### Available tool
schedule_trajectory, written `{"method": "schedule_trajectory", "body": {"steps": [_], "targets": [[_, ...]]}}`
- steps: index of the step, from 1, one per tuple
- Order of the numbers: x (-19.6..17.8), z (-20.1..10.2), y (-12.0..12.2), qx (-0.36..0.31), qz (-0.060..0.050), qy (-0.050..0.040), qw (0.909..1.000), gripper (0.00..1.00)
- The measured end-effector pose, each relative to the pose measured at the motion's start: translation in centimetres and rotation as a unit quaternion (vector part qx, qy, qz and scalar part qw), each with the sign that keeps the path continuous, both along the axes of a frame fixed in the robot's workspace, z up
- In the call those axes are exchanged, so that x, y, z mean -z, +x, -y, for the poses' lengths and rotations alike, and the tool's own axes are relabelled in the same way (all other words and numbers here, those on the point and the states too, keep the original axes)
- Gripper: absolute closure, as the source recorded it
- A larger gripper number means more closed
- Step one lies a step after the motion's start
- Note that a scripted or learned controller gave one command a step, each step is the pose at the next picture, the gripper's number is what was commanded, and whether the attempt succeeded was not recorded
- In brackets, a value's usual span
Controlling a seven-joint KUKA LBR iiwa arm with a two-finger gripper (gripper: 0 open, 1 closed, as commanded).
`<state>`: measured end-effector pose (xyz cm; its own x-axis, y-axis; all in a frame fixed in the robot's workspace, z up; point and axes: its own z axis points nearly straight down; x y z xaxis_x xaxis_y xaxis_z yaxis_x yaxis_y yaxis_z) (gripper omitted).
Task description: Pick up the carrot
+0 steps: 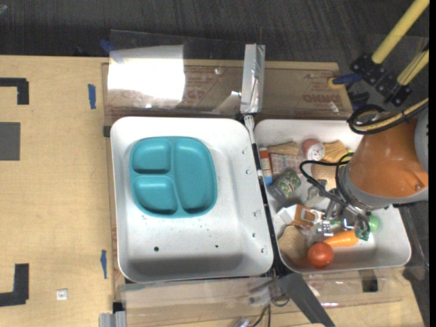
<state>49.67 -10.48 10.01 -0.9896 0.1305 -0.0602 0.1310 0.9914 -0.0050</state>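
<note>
The carrot (342, 240) is a small orange piece with a green top, lying flat near the front of the right bin (398, 251). My gripper (338, 223) hangs under the orange wrist band, directly over the carrot and very close to it or touching it. The gripper's metal parts cover the carrot's upper edge.
A red tomato (320, 254) sits just left of and in front of the carrot. Packets, a green can (287, 182) and other toy food crowd the right bin's left and back. The left bin (136, 251) holds a teal divided plate (174, 176). Yellow-black cables run at the upper right.
</note>
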Motion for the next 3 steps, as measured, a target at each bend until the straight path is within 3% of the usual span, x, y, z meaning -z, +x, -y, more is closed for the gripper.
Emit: {"method": "schedule_trajectory", "body": {"steps": [1,2,3], "targets": [[0.5,5.9,-0.7,0.071,-0.013,0.0064,0.9974,0.0],[0.6,9.3,-1.0,0.077,-0.018,0.0077,0.9968,0.0],[-0.4,5.4,-1.5,-0.203,-0.027,0.0001,0.9789,0.0]]}}
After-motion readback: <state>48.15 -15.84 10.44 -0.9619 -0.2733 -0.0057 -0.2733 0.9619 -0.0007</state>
